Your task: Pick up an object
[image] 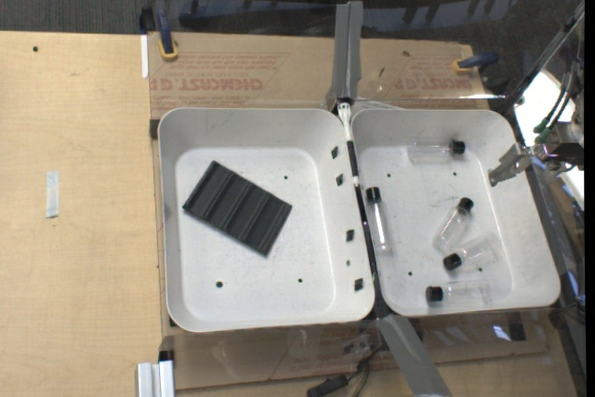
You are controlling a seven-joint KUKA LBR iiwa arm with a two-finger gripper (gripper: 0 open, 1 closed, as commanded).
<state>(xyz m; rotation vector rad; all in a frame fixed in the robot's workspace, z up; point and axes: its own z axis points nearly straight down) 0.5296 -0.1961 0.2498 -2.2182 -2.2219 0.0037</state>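
Gripper (509,167) at right bin's (530,284) right rim, arm barely in from the right, pincer state cannot be told; clear black-capped vials (456,223) scattered in that bin, dark ribbed block (237,207) in left bin (177,200)
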